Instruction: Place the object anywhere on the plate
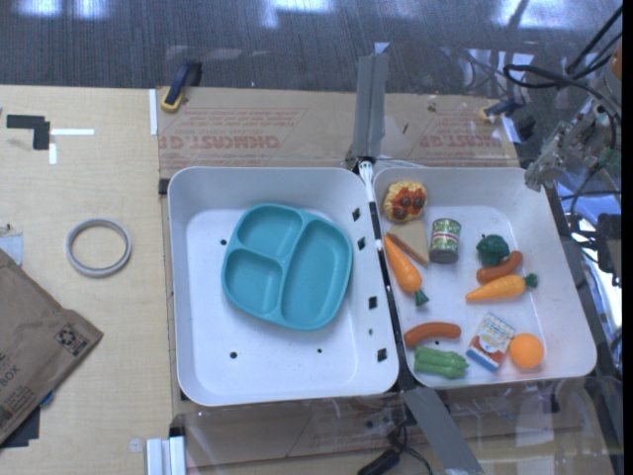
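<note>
Floor: dark grey ribbed floor (247,28) with pale light patches.
Desk: light wooden desk (79,166).
Liner: brown cardboard sheet (257,127) under the bins.

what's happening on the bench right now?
Nothing is being handled yet. The gripper sits at the upper right, above the far corner of the right bin, with nothing visibly in it. The teal plate lies in the left bin with nothing on it. All the toy food is in the right bin: two carrots, a can, two sausages, an orange, a small carton and some greens. No pick has started.
</note>
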